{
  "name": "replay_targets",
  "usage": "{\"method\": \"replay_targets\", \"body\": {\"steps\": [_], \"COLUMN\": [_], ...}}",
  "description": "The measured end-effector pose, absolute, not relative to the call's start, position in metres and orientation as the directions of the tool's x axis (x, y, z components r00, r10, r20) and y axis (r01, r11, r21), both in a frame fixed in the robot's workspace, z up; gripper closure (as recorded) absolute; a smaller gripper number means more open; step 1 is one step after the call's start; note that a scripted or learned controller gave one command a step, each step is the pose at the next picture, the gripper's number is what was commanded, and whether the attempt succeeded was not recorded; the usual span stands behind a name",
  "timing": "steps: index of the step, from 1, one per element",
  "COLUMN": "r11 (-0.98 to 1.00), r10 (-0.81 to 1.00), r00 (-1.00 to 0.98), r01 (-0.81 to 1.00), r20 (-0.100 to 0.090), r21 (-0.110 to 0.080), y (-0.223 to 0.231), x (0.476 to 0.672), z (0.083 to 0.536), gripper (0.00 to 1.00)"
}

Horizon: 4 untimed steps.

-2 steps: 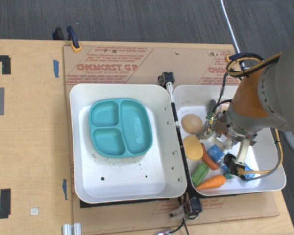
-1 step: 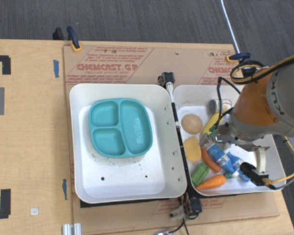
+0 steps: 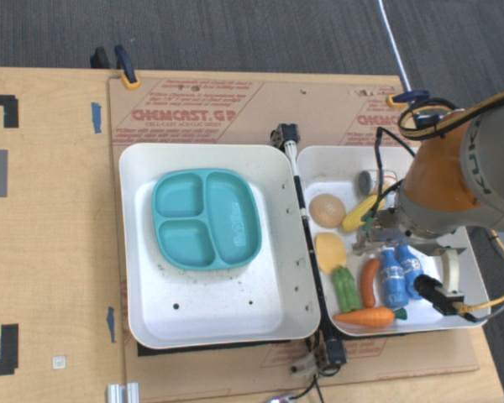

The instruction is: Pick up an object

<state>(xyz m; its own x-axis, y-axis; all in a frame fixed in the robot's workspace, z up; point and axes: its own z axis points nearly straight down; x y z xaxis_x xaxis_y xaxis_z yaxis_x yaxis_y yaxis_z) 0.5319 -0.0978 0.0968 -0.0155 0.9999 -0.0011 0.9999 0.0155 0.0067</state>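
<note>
— Right of the teal tray (image 3: 207, 218), what is listed?
— Right bin (image 3: 466, 321), shallow white plastic: tan egg (image 3: 327, 209), yellow banana (image 3: 359, 214), pale lemon (image 3: 329, 251), green pickle (image 3: 347, 289), red sausage (image 3: 369, 280), orange carrot (image 3: 365, 316), blue bottle (image 3: 395, 280).
— And the tray itself?
— Smooth, three compartments, lying in the left bin (image 3: 151, 309).
— Gripper (image 3: 376, 235)?
— Low over the right bin, just beside the banana; whether its fingers are open, I cannot tell.
— Surface?
— Printed cardboard (image 3: 193, 107) on a pale wood bench (image 3: 42, 225).
</note>
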Motion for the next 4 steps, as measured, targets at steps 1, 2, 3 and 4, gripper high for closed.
{"method": "replay_targets", "body": {"steps": [1, 2, 3, 4], "r11": [0.016, 0.134, 0.272, 0.273], "r10": [1.000, 0.991, 0.962, 0.962], "r00": [-0.016, -0.134, -0.272, -0.273], "r01": [1.000, 0.991, 0.962, 0.962], "r20": [-0.001, 0.001, -0.002, -0.005], "r21": [0.006, -0.003, 0.003, 0.007], "y": [-0.098, -0.105, -0.096, -0.095], "x": [0.532, 0.592, 0.631, 0.632], "z": [0.097, 0.109, 0.085, 0.097], "gripper": [0.00, 0.00, 0.00, 1.00]}}
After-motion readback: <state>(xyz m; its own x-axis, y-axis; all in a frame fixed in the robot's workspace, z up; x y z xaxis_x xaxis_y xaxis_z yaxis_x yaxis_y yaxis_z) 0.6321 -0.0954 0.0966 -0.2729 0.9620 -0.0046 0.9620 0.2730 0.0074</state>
